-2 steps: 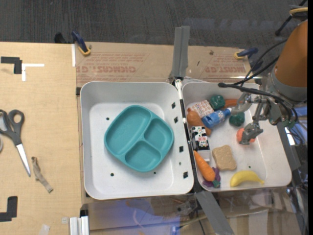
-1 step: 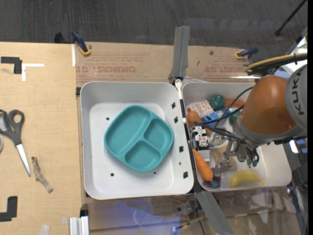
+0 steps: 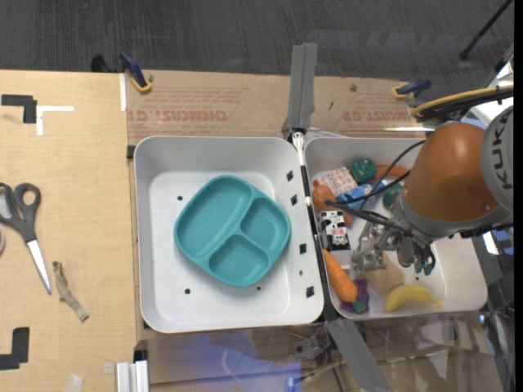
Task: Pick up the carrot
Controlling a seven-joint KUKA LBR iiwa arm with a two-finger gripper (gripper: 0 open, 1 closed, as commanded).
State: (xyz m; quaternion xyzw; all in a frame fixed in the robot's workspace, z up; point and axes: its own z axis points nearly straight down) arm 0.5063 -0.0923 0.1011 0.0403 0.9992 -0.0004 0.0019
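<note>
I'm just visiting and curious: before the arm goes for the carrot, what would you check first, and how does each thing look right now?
1. Carrot in sight: ok, it lies along the left wall of the right bin.
2. Gripper near the carrot: ok, it hangs just to the carrot's right, inside that bin.
3. Gripper over the carrot: not ok, it sits off to the side.
4. Room around the carrot: not ok, a purple item touches its lower tip and a beige lump lies close.
5. Anything already gripped: cannot tell.
6. Left bin's teal divided plate out of the way: ok.
</note>
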